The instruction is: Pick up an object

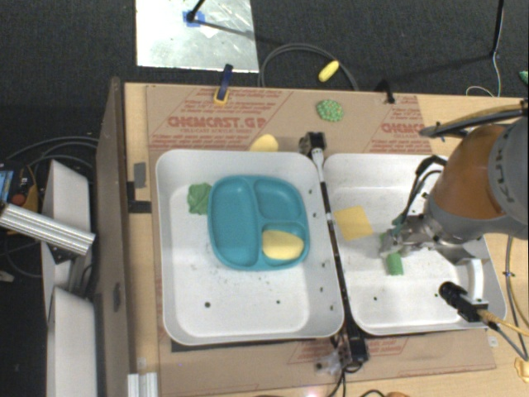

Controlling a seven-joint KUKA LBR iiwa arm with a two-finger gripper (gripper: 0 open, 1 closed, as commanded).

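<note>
Metal hand (395,246) closed on small green block (394,264), flat yellow sponge square (353,222) nearby

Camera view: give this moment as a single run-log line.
gripper low in right white bin | above small green block | grasp unconfirmed | yellow square piece nearby

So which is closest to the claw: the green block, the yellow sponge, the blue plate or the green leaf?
From the claw:
1. Green block, just below it in the right bin.
2. Yellow sponge, same bin, to its left.
3. Blue plate, in the left bin.
4. Green leaf, at the plate's far left edge.
</note>
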